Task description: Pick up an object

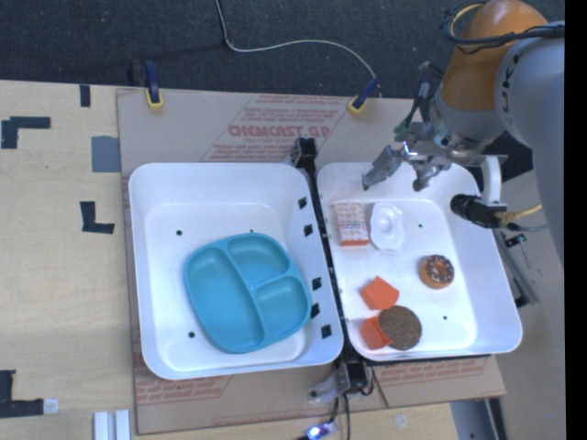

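Two fingers of the gripper (400, 172) stood spread well apart with nothing between them, poised above the far rim of the right bin (495, 273). The left finger (378, 171) reached over the bin's far edge; the right finger (427, 174) hung beside it. The arm (500, 58), grey with its orange band, entered from the right.

Just below the gripper, a white object (387, 226), possibly a crumpled cup or wrapper, lay in the far part of the right bin. A small printed packet (349, 224) sat just beside it, near the divider. A frosted doughnut (437, 270) lay toward the bin's right side, apart from the rest. An orange block (379, 293) rested near the middle. A brown speckled disc (400, 327) lay near the front edge, touching a second orange piece (371, 334).

The left bin (156, 246) held a blue divided tray (248, 290).
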Robot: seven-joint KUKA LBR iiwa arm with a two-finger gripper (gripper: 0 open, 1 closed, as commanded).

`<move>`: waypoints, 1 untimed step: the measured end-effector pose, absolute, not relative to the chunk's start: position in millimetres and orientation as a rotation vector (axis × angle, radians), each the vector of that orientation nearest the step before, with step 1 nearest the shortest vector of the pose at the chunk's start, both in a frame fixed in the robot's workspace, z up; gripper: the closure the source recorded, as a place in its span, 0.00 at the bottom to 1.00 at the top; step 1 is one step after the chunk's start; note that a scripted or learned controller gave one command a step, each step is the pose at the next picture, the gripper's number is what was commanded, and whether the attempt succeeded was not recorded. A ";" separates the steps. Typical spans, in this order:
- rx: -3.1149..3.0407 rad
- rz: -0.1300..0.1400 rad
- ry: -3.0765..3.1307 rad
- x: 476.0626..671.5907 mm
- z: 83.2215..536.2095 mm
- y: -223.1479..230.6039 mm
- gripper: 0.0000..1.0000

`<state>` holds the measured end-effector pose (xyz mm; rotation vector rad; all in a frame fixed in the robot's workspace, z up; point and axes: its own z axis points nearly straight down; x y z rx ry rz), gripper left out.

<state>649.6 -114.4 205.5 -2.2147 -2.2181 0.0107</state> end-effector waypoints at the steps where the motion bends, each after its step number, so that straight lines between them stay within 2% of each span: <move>1: -2.215 0.009 -2.220 644.6 158.6 -110.2 0.00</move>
